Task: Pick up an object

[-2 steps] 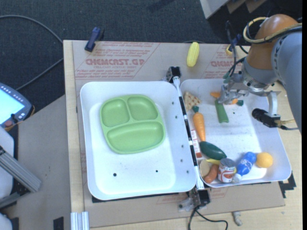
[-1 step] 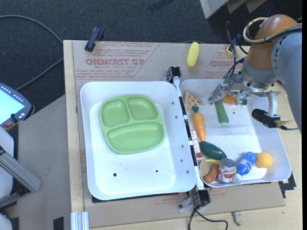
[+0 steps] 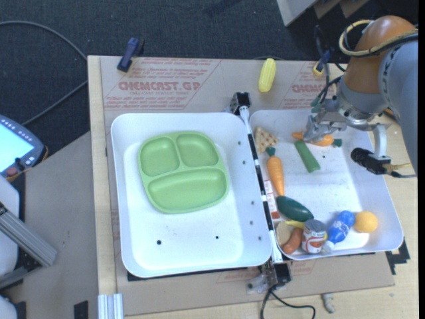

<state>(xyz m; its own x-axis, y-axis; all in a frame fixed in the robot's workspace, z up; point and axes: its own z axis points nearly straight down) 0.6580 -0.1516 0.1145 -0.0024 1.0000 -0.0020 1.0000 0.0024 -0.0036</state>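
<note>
My gripper (image 3: 320, 129) is down in the far part of the right bin (image 3: 378, 198), reaching in from the right. Directly under it lies a small orange object (image 3: 324, 139), partly covered by the gripper. A green stick (image 3: 307, 156) lies just in front of it, and a carrot (image 3: 275, 173) lies to the left near the bin's wall. A waffle-patterned piece (image 3: 265, 138) sits in the far left corner.
The near end of the right bin holds a dark green vegetable (image 3: 294, 209), a can (image 3: 315, 236), a blue item (image 3: 340, 226), a yellow-orange ball (image 3: 365, 222) and a sausage (image 3: 291, 242). A green divided plate (image 3: 184, 170) lies in the left bin (image 3: 199, 244). A corn cob (image 3: 267, 75) rests on the bench behind.
</note>
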